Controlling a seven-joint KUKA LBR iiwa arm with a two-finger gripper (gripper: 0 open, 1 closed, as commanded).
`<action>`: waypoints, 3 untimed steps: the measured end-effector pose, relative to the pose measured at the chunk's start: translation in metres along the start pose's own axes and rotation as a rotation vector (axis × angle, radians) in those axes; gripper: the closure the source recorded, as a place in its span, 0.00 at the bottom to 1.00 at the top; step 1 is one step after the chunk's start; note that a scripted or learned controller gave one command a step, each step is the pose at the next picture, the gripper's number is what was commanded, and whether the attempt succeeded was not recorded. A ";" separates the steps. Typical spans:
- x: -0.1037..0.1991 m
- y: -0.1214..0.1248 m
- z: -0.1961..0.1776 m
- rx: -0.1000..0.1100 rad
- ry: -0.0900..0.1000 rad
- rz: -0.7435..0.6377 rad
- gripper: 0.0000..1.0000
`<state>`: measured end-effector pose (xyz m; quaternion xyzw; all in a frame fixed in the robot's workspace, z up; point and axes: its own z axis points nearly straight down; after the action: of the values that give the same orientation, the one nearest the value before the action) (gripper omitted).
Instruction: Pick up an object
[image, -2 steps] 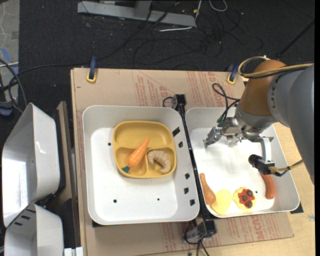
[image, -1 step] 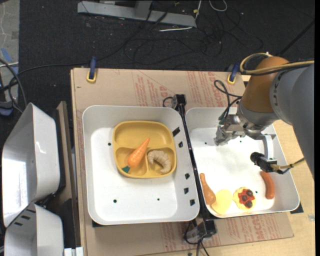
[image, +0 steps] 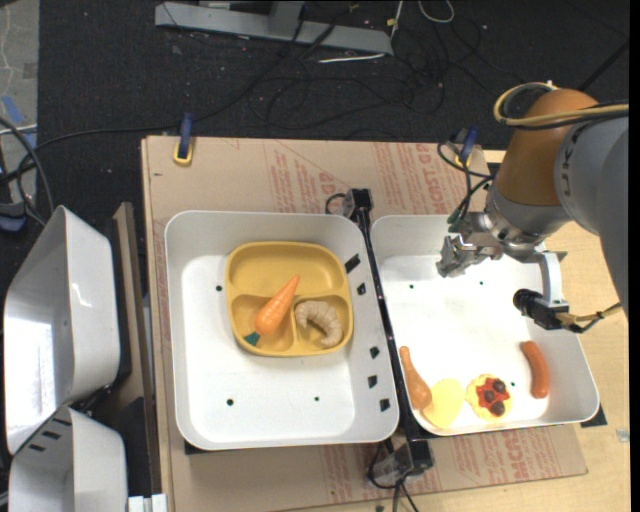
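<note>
Claw at upper right of frame, over the upper part of the right bin, above bare white floor. Degree of opening: cannot tell from this angle. Nothing seen in its hold. Carried on the grey arm, entering from the right edge, orange band just above the wrist.

Candidates for pickup, right bin, all along its lower edge and well apart from the claw:
- sausage, lower right, lying roughly upright in frame;
- red-and-yellow piece, left of the sausage;
- pale yellow disc, just beside the red-and-yellow piece;
- orange drumstick-shaped piece, at the bin's lower left, touching or overlapping the disc.

Left bin, centre of frame: yellow divided plate in its upper half, holding a carrot laid slantwise across the divider and a shrimp in the lower right compartment, just beside the carrot.

Both bins side by side on a brown cardboard-covered bench.
</note>
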<state>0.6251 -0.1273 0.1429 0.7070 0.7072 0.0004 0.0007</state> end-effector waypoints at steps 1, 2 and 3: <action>0.005 -0.002 -0.062 -0.006 -0.001 -0.003 1.00; 0.012 0.007 -0.119 -0.006 -0.001 -0.004 1.00; 0.074 -0.004 -0.119 0.003 0.002 -0.007 1.00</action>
<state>0.6213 -0.0535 0.2621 0.7044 0.7098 0.0002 -0.0010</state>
